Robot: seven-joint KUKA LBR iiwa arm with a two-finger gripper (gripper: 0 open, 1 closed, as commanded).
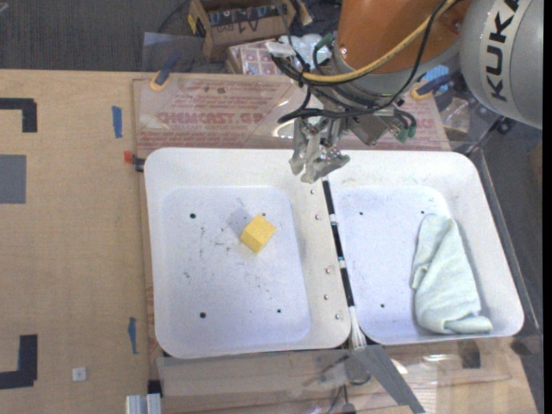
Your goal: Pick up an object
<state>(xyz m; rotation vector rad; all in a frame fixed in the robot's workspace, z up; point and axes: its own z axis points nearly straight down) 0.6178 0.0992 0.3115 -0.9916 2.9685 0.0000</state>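
A small yellow block [257, 233] lies in the left bin [177, 317], a little above its middle. A folded pale green cloth [444, 276] rests along the right side of the right bin [379, 179]. My gripper [314, 167] hangs over the far end of the divider between the two bins, up and to the right of the block. Its fingers point down, close together, with nothing between them.
The bins sit on a wooden bench with blue tape marks on the left. A cardboard sheet [216, 115] with red print lies behind the bins. Boxes and clutter [241, 15] stand at the back. The arm's orange and grey body [405, 24] fills the upper right.
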